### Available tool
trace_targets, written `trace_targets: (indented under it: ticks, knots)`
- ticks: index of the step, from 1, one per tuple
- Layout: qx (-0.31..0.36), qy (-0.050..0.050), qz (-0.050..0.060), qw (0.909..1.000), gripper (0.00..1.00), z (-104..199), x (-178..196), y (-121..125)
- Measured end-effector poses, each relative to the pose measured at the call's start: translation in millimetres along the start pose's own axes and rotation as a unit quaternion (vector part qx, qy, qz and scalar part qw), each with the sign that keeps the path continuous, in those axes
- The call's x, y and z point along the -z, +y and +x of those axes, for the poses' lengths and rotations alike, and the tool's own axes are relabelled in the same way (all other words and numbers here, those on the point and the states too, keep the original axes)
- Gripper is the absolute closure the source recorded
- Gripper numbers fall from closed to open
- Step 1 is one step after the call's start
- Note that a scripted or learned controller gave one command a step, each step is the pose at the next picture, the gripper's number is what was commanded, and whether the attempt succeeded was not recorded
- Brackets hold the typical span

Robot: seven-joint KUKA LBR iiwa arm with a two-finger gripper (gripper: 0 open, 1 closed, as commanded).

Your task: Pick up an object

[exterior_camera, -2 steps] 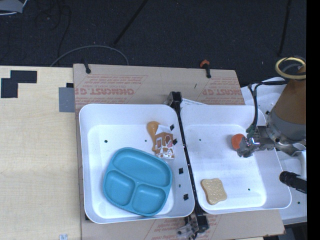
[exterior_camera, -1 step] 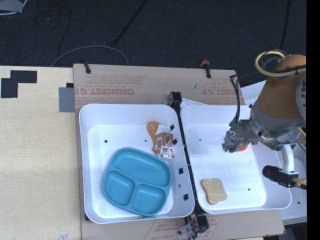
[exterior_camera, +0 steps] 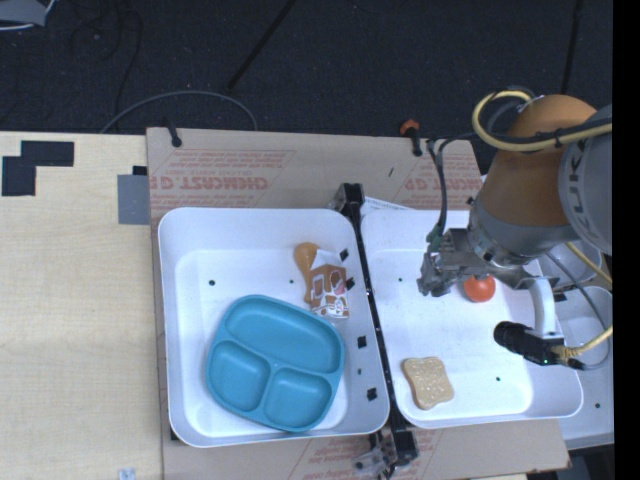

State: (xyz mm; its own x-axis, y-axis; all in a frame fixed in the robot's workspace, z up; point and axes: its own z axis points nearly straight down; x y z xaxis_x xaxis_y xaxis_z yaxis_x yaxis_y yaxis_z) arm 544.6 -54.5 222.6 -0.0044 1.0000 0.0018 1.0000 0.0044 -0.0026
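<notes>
Right white bin: dark two-finger gripper poised over the floor, finger spacing not discernible. A small round orange-red tomato-like object lies just beside it on its right, not between the fingers. A tan bread slice lies nearer the front rim.

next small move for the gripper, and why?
Probably shift slightly toward the tomato and descend. The gripper sits low in the right bin with the tomato right beside it, not visibly held; the toast lies farther off, near the front edge.
</notes>
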Motion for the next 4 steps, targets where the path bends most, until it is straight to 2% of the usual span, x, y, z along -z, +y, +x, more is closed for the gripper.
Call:
trace_targets:
  ticks: [1, 2, 3, 4]
  knots:
    - [0.000, 0.000, 0.000, 1.0000, 1.00, 49, -7, 15]
    - [0.000, 0.000, 0.000, 1.0000, 1.00, 100, 4, 17]
    - [0.001, 0.000, 0.000, 1.0000, 1.00, 162, 0, 27]
    - [-0.001, -0.001, 0.001, 1.0000, 0.00, 160, 0, 26]
